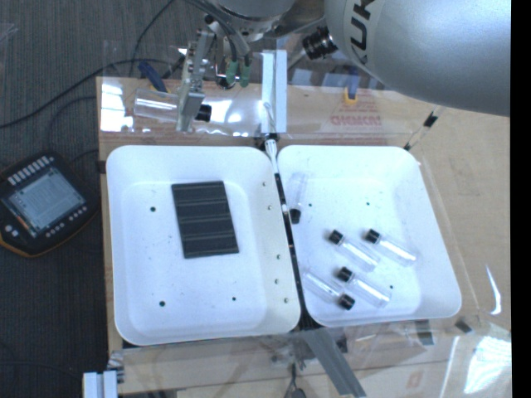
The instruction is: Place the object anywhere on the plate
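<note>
Vials [362, 264] lie mid right bin [415, 181] | plate [204, 219] unobstructed | hand [192, 98] clamps a vial [156, 106]

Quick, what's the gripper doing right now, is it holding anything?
Gripper: raised behind the left white bin, shut on a clear plastic tube, above the bench.

The gripper [192, 106] holds a clear tube [158, 106] above the desk [485, 222], behind the left bin [124, 305] with the dark plate [205, 219].

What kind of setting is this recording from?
Probably a robotics lab: a KUKA arm over two white bins, a teach pendant on the floor, and capped clear tubes.
</note>
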Controlling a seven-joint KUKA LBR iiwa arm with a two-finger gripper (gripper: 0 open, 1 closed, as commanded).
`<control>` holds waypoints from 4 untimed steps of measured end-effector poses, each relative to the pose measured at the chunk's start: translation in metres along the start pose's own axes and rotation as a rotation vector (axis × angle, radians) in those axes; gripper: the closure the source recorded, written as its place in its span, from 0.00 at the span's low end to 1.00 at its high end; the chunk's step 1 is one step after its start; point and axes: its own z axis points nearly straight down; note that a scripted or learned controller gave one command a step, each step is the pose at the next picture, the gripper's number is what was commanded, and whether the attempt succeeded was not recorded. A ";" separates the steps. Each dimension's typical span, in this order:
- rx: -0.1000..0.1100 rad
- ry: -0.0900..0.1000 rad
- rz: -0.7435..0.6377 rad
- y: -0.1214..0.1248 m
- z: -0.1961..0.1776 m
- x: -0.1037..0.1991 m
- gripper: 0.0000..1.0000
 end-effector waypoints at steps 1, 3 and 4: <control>-0.002 -0.001 -0.370 0.005 0.000 -0.050 1.00; -0.009 -0.007 -0.879 0.007 -0.011 -0.054 1.00; -0.014 -0.012 -0.877 0.007 -0.021 -0.055 1.00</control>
